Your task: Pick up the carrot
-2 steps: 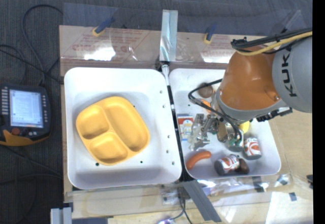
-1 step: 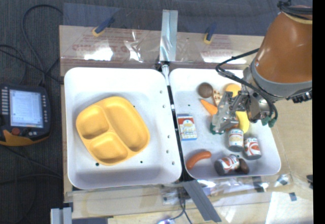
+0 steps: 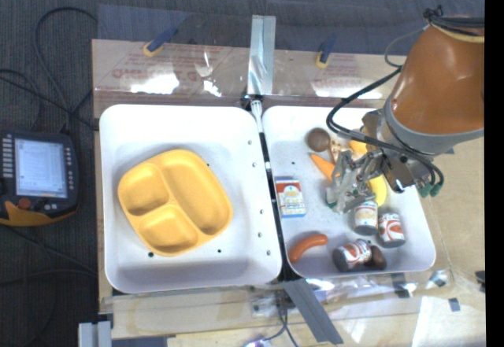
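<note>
The carrot (image 3: 322, 165) is a small orange wedge lying in the right bin (image 3: 293, 237), near its upper middle, just below a brown round item (image 3: 318, 138). My gripper (image 3: 347, 185) hangs over the right bin, immediately right of the carrot, its metal fingers pointing down toward the bin floor. The fingers stand slightly apart and I see nothing between them. The arm's orange band (image 3: 441, 78) covers the bin's upper right corner.
The right bin also holds a small red and white box (image 3: 290, 197), a sausage (image 3: 306, 245), a dark jar on its side (image 3: 358, 256), two small cans (image 3: 379, 223) and a yellow item (image 3: 378, 183) partly behind the gripper. A yellow divided tray (image 3: 174, 200) sits in the left bin.
</note>
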Motion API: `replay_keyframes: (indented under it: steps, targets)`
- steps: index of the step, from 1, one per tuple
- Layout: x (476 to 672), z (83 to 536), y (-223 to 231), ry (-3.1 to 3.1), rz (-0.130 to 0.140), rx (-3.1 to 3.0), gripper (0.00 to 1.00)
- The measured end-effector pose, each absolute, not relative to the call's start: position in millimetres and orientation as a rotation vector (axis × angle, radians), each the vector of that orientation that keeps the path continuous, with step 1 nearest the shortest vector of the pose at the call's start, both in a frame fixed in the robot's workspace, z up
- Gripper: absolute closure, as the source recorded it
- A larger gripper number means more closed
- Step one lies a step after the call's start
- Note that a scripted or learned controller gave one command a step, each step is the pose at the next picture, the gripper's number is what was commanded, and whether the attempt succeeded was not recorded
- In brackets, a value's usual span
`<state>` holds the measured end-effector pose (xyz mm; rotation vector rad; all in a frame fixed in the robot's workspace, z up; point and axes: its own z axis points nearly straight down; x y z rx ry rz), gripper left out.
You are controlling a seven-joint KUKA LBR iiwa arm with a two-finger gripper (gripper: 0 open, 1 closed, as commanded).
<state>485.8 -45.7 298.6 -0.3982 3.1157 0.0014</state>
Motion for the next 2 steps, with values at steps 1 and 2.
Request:
replay_keyframes:
  steps: [1,2]
  targets:
    - [494.7,287.6,-42.8,3.024,0.003,-0.857,1.0]
    - [505.8,244.6,-39.6,2.685,0.009,-1.635,1.0]
